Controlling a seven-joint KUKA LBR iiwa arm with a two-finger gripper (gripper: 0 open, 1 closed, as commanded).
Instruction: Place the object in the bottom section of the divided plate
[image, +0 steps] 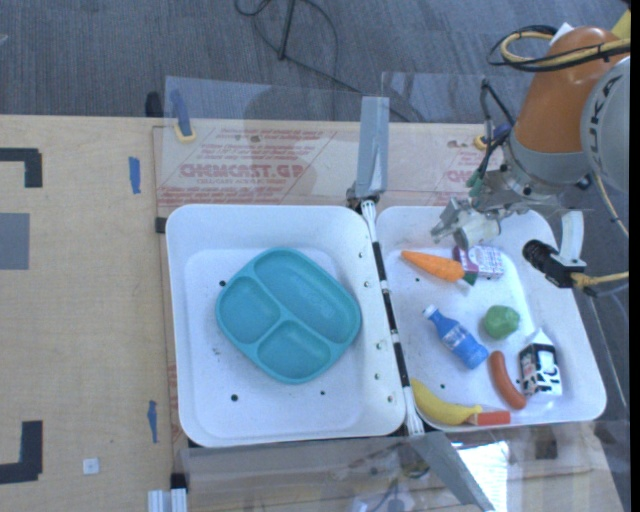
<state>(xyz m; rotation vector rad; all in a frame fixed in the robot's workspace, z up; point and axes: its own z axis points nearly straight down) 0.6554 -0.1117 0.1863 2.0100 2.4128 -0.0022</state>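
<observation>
The gripper (462, 222), its finger state impossible to tell, is hovering over the right bin's (590, 395) upper part, just above the carrot (434, 264) lying crosswise, with the teal divided plate (288, 314) sitting leftward in the left bin (190, 400).

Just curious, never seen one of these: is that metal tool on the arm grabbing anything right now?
Tool: over the right bin, beside the purple carton and carrot; cannot be told whether it grips anything.

two bins (190, 330); one divided plate (288, 314), seven small objects (460, 340)
</observation>
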